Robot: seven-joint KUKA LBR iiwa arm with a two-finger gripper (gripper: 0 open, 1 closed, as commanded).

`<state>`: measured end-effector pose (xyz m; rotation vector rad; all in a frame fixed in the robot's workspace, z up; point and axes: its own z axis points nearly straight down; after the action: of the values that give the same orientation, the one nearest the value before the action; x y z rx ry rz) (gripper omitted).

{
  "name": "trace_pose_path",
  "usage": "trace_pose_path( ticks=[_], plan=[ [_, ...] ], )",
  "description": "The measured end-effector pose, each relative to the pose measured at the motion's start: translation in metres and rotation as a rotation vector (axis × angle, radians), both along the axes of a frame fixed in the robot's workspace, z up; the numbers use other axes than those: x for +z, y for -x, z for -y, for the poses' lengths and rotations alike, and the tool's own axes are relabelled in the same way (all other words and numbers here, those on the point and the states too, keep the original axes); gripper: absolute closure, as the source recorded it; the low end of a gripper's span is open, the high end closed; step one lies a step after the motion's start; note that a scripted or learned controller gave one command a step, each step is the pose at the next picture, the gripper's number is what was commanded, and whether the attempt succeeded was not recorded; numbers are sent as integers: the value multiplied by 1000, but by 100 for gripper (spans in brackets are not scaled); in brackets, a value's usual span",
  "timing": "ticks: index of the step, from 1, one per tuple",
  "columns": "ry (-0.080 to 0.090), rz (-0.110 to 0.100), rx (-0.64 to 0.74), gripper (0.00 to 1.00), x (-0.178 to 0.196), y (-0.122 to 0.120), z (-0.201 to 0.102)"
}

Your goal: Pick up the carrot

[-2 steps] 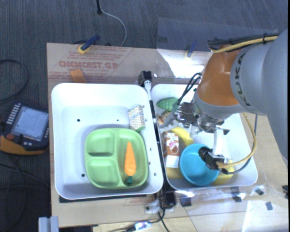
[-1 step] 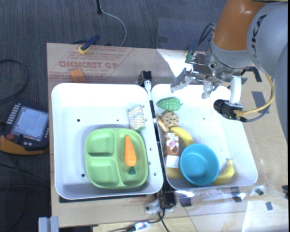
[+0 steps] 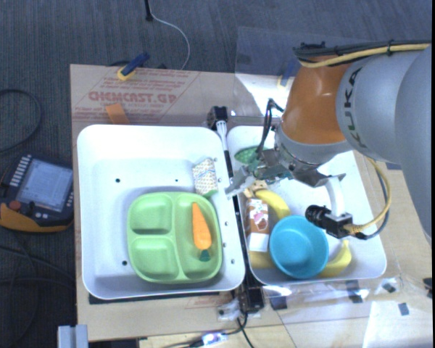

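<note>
On the green tray (image 3: pixel 154 245) inside the left bin (image 3: pixel 101 167), the carrot (image 3: pixel 201 225) is lying in the right-hand compartment, while the gripper (image 3: pixel 255 177) is hanging over the right bin (image 3: pixel 370 256), its grip impossible to tell.

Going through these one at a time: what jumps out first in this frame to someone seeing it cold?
The big grey arm with its orange band dominates the upper right, hanging over the right bin. Next comes the bright green divided tray in the left bin, with the orange carrot lying in its long right compartment. A blue bowl sits among bananas in the right bin.
</note>
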<state>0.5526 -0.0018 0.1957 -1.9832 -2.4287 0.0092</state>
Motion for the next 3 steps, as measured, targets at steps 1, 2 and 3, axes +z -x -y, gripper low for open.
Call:
trace_pose_path(
  ticks=[1, 2, 3],
  plan=[
    [1, 16, 19, 0, 81, -113, -7],
    [0, 4, 180, 0, 48, -39, -7],
    [-4, -1, 319, 0, -15, 17, -84]
  ],
)
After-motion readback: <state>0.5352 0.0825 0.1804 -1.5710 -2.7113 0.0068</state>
